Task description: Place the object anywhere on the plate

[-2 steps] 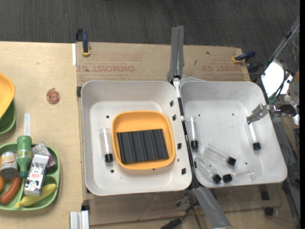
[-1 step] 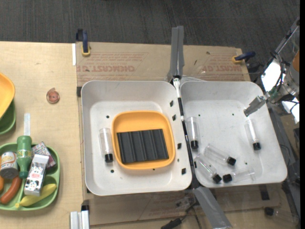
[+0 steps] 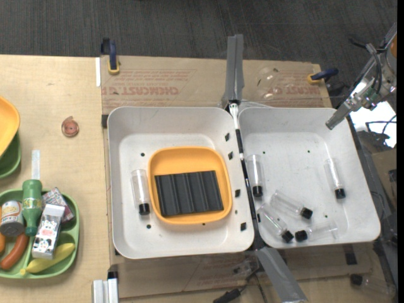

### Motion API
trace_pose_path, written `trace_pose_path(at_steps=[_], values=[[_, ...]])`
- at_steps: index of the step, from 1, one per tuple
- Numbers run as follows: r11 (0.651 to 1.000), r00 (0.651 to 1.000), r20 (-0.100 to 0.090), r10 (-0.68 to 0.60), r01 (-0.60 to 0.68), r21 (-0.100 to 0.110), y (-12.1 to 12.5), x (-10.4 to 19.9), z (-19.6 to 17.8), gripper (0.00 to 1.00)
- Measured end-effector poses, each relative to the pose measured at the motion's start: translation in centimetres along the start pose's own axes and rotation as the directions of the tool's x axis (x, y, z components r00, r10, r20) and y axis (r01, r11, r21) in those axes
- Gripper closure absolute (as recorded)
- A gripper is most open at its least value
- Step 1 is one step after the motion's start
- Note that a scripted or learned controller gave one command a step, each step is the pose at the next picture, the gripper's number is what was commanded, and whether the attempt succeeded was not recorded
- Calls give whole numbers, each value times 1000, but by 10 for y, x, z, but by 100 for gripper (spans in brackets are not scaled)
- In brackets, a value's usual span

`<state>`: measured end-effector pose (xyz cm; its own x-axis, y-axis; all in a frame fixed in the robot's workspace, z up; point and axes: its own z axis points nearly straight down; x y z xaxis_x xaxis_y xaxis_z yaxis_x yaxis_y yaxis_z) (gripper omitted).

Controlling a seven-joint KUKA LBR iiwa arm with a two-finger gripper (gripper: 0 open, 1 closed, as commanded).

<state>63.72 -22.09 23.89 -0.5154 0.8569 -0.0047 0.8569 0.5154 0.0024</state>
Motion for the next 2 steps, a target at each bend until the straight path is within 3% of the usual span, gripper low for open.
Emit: trace_pose_path(at_steps=[1,2], values=[[968,968,-1,-251,251,-1,19,-12,26,0],[931,931,0,-365,365,-1,7,-6,-2,0]])
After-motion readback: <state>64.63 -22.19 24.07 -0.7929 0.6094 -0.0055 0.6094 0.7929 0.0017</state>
